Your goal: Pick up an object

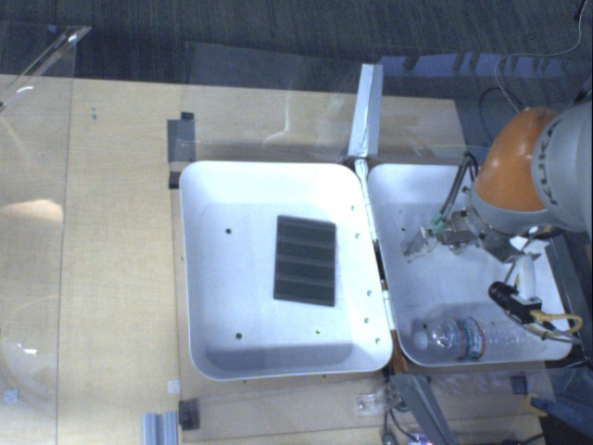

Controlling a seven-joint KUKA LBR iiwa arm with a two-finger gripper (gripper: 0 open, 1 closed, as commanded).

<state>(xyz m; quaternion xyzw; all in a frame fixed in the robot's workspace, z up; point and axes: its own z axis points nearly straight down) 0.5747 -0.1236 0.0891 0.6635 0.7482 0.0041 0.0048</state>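
Jaws (428, 237) blurred over right bin (408, 188)

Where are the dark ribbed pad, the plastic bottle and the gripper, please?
pad (305, 260): camera view, middle of its ribbed top, in the left bin.
bottle (451, 337): camera view, clear body beside the blue label, in the right bin.
gripper (419, 241): camera view, at the fingertips, over the right bin.
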